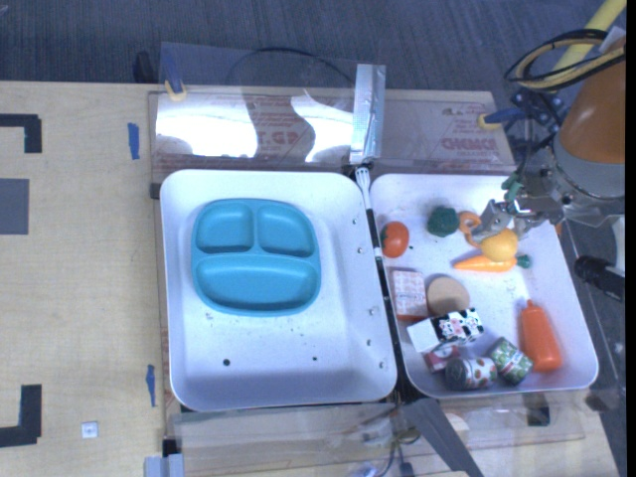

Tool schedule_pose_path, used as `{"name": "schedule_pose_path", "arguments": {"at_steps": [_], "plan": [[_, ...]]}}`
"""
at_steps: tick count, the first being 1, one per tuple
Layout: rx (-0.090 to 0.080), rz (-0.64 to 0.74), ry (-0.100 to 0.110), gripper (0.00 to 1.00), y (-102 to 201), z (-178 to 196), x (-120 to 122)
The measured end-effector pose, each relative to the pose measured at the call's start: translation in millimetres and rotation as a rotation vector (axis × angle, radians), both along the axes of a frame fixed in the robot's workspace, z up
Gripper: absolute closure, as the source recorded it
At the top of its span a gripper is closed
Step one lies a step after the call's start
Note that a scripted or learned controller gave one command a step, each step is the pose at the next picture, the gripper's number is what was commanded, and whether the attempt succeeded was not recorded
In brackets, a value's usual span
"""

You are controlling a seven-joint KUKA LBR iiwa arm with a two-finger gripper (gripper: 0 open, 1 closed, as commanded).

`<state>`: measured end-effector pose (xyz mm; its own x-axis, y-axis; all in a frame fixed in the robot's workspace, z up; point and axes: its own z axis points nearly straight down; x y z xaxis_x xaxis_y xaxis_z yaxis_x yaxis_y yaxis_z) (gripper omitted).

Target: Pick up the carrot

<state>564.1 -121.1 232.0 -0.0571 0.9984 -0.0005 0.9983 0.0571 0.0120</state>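
The carrot (484, 260) lay in the right bin (576, 296) amid toy foods, just below the end effector (500, 219), whose opening could not be told. The left bin (179, 296) held 1 blue divided plate (257, 254).

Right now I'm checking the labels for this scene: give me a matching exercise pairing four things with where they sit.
Things:
1. plate
2. tomato
3. carrot
4. bottle

Places:
A. right bin, lower right
B. left bin
C. right bin, by its left wall
D. right bin, just below the gripper

Pairs: 1-B, 2-C, 3-D, 4-A
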Motion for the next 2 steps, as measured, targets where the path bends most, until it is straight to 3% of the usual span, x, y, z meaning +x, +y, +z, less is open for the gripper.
{"name": "schedule_pose_path", "arguments": {"at_steps": [1, 2], "plan": [[0.004, -0.369, 0.016, 1.0, 24, 8, -66], [0.003, -0.539, 0.015, 1.0, 87, -9, -47]]}}
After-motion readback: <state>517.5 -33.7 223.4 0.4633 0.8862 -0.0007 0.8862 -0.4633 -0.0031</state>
